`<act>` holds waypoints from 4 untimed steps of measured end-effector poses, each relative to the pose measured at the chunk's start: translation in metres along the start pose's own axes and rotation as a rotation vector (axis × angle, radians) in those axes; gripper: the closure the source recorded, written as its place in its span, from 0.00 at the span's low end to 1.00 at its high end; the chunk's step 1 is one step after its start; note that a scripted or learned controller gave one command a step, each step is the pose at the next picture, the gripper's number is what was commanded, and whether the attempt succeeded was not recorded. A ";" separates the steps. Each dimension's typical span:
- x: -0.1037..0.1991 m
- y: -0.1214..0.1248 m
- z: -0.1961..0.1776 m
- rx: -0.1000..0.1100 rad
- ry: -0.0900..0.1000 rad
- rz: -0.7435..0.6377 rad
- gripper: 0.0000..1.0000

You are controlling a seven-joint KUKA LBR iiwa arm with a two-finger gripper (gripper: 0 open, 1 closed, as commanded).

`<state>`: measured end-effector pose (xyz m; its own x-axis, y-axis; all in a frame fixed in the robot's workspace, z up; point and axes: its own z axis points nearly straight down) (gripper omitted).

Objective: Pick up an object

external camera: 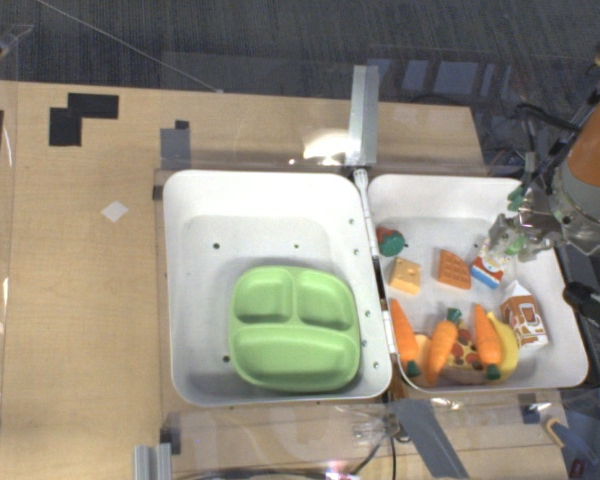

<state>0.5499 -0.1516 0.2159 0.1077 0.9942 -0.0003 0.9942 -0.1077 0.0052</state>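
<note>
The arm enters from the right, its orange band visible above the wrist. The gripper (508,236) hangs over the right bin (450,193), near its right wall, just above a small red, white and blue carton (487,269). Whether the gripper is spread or pressed together cannot be told; no object is seen held in it.

Contents of the right bin:
- a strawberry (388,240) near the left wall;
- a yellow cheese wedge (406,276) just below it;
- an orange cracker (454,269) beside the carton;
- a brown and white carton (523,320) near the right wall;
- three carrots (441,345) and a banana (504,344) crowded along the front edge.

The left bin (195,268) holds a green divided tray (295,329) with three compartments, lying flat toward the front.
</note>
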 end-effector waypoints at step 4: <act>0.134 0.015 0.028 0.002 0.001 -0.261 1.00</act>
<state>0.5799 -0.0198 0.1879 -0.1524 0.9883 -0.0004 0.9883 0.1524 0.0031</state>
